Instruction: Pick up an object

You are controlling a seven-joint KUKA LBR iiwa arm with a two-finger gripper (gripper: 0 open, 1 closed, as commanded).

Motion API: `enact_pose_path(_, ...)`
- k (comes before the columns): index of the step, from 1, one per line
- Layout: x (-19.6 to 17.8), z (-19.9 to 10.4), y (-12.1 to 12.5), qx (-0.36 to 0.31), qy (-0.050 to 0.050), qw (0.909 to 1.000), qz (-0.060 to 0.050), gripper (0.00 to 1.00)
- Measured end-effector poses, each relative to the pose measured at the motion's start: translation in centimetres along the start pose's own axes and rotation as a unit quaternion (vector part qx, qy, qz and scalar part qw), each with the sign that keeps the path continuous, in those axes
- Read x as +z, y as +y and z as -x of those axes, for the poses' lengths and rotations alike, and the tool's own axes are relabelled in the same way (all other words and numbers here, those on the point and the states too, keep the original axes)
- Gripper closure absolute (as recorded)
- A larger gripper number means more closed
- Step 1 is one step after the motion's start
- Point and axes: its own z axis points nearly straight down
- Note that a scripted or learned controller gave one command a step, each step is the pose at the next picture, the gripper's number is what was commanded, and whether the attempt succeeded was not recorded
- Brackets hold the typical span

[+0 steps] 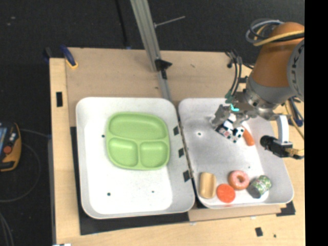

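My gripper (229, 125) hangs low over the back part of the right bin (205, 152), on the grey arm with the orange band. A small orange carrot-like piece (248, 138) lies just to its right on the bin floor. Along the bin's front edge sit a tan bread piece (206, 184), a red-orange round piece (225, 193), a pink donut (238, 179) and a green-grey lump (259, 185). Nothing can be seen held at the gripper's tip.
The left bin (92, 188) holds a green divided plate (137, 140). A grey metal post (148, 35) rises behind the bins. Black clips (181, 152) sit along the seam between the two bins.
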Motion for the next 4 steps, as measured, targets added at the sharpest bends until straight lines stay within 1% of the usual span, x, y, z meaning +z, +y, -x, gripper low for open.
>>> enact_pose_path(1, -0.1, 0.0, 0.1, 0.0, 0.0, 1.0, 0.001, 0.0)
enact_pose_path(2, 5.8, 0.5, 0.8, 0.001, 0.0, 1.0, -0.001, 0.0)
enact_pose_path(3, 11.4, 1.5, 1.0, 0.001, 0.0, 1.0, -0.001, 0.0)
enact_pose_path(4, 12.7, 1.6, 1.0, 0.002, 0.0, 1.0, 0.001, 0.0)
